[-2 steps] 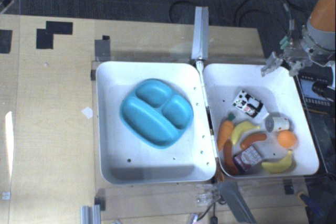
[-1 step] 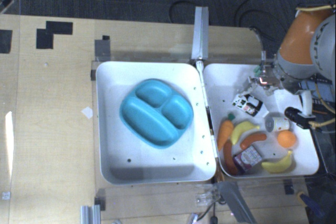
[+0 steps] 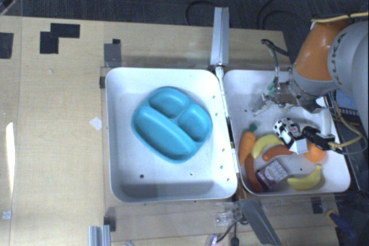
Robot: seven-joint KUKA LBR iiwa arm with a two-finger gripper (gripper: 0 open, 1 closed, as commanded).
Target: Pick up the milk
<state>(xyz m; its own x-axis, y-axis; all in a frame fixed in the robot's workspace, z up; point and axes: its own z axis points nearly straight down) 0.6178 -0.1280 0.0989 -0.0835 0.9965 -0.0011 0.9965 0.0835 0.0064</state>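
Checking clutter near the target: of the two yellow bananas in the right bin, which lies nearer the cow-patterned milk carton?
The upper banana, curving just left of the milk carton. The other banana lies at the bin's front edge, farther from it.

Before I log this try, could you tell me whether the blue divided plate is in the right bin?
No, the blue divided plate lies alone in the left bin, while the right bin holds the food items.
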